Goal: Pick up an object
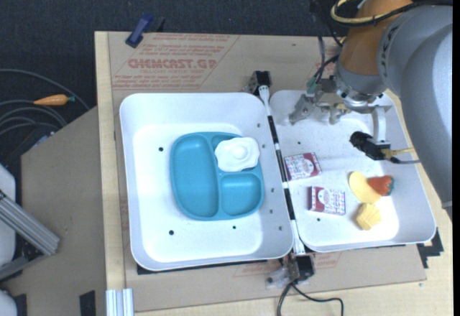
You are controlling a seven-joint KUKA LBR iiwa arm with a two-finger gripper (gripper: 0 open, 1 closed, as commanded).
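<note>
My gripper (pixel 316 114) hangs over the far left corner of the right bin (pixel 410 225), open, with nothing between its fingers. Nearer the camera in that bin lie a red-and-white packet (pixel 301 165) and a second one (pixel 327 200). To their right sit a yellow slice (pixel 361 187), a small red piece (pixel 382 184) touching it, and a yellow block (pixel 369 217). All of these lie apart from the gripper.
The left bin (pixel 144 142) holds a blue divided plate (pixel 198 178) with a white rounded object (pixel 237 154) on its far right compartment. A blue object (pixel 139 31) lies at the bench's far left corner. The arm fills the upper right.
</note>
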